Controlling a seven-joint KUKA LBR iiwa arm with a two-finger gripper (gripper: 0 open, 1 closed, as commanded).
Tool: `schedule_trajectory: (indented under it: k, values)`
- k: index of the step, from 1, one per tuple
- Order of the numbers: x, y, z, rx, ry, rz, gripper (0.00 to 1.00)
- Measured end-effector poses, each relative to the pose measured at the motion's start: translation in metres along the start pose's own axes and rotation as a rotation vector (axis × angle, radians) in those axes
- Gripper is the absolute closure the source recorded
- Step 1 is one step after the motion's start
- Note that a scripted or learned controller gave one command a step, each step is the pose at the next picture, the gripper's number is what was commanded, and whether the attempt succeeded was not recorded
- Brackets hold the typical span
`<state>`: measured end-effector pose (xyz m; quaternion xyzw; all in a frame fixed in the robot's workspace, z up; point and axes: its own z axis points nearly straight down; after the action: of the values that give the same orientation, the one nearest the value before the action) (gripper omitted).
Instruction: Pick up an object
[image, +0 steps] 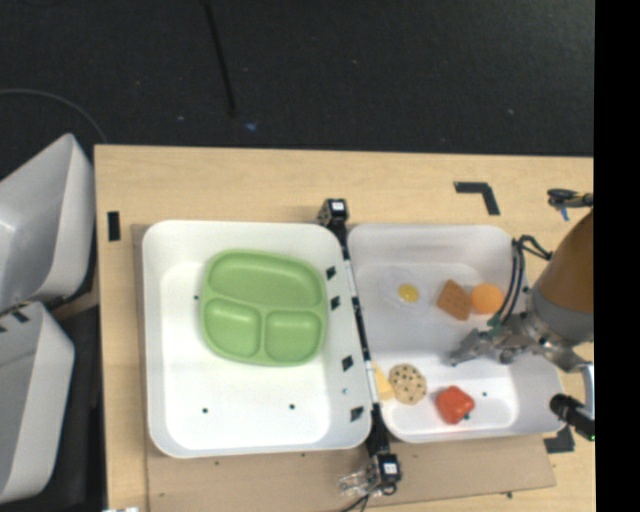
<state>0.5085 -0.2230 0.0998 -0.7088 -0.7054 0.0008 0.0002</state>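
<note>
My claw hangs low in the right bin; whether it is spread, I cannot tell. Nearest, the red object lies just nearer. It looks rounded and could roll off against the cookie.

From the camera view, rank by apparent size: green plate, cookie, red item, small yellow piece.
1. green plate, by far the largest
2. cookie and red item, look about alike, so not ranked apart
3. small yellow piece, smallest

Green three-compartment plate in the left white bin on the wooden bench.
</note>
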Motion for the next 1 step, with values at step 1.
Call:
schedule_trajectory:
  k: [1]
  values:
    - [-0.0012,0.0011,-0.0121,-0.005,-0.002,0.003,1.00]
